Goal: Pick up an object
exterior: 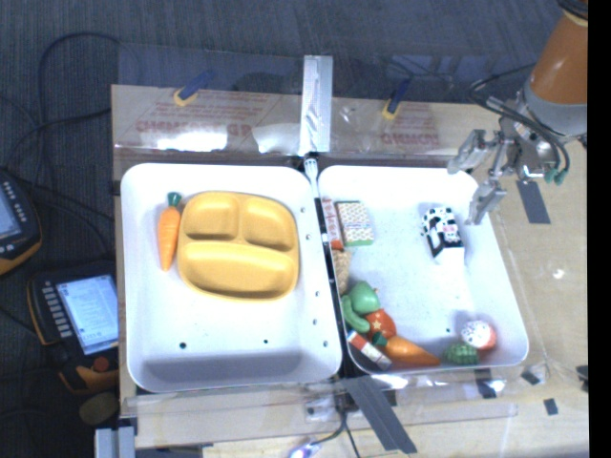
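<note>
My gripper (484, 181) hangs over the far right rim of the right bin (496, 256), its fingers spread open with nothing between them. Just left of and below it lies a black-and-white cow toy (441, 229). Further left in that bin lies a small patterned box (354, 223). Along the near side lie a green toy vegetable (361, 301), a red toy (379, 323), an orange carrot (411, 352), a small green piece (462, 354) and a red-and-white ball (477, 334).
The left bin (153, 342) holds a yellow divided tray (239, 244) and a carrot (168, 232) beside it. A metal divider (316, 103) stands at the back between the bins. Tablets and cables lie off the bench at the left.
</note>
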